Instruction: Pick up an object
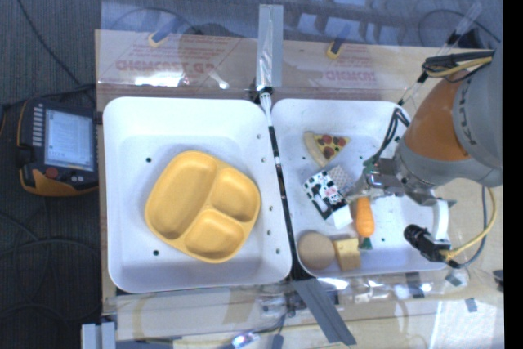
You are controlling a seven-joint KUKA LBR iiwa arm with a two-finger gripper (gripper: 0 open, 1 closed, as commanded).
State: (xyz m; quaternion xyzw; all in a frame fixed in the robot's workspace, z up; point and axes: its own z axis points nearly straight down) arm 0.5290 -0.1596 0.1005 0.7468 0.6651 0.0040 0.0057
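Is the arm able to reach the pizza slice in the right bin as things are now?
Probably yes. The pizza slice lies flat and alone near the far wall of the right bin, nothing on top of it. The gripper is close, just beside the carrot and the spotted block.

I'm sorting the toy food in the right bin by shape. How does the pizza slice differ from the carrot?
The pizza slice is a flat yellow triangle with red dots; the carrot is a rounded orange stick. The pizza slice lies apart near the bin's far side; the carrot lies just below the pincer, by the black-and-white block. Both lie in the right bin.
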